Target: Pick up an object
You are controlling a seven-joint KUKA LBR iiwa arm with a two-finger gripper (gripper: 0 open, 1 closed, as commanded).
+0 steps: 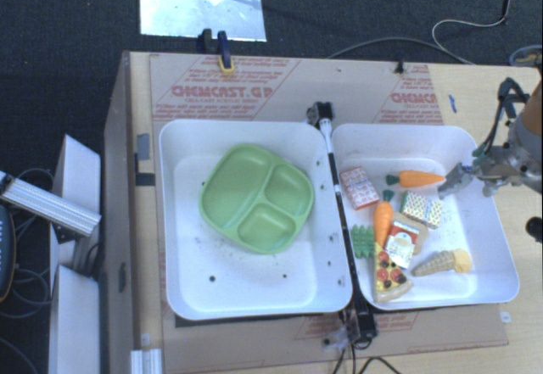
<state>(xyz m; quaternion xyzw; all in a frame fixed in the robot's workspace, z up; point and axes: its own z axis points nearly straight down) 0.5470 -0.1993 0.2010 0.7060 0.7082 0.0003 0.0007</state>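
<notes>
Desk (254,80) w/ two white bins. Pincer (454,180) hovers over right bin (488,194), near its right side; can't tell its state. Carrot (421,180) lies just left of the tip. Foil packet (422,209) just below-left. Cone (441,262) further below. Green tray (257,198) sits far left, in left bin (182,194).

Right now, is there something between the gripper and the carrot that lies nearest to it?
Nothing visible does. The gripper is just right of the carrot, at its pointed end, with bare bin floor between them.
</notes>
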